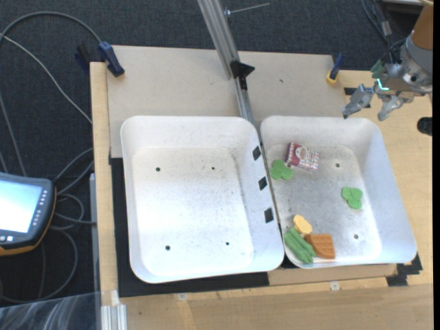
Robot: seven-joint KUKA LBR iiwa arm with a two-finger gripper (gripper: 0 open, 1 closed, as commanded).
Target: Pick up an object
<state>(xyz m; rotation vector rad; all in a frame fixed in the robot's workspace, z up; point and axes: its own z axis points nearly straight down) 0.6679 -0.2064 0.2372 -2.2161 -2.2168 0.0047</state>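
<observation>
My gripper (371, 108) hangs at the upper right, above the far right corner of the right bin (385, 158). Its fingers (355, 106) are spread apart with nothing between them, so it is open. In the right bin lie a maroon and white packet (302, 156), a green piece (280, 170) beside it, another green piece (353, 196) toward the right wall, and at the front a yellow piece (302, 223), a green pod-shaped toy (299, 245) and an orange waffle-like square (322, 245).
The left bin (137, 143) sits beside the right one, with black clips (262, 183) along the shared wall. A metal pole (218, 26) slants over the back of the bench. A blue clamp (110, 57) and a yellow-blue clamp (334, 71) hold the board's far corners.
</observation>
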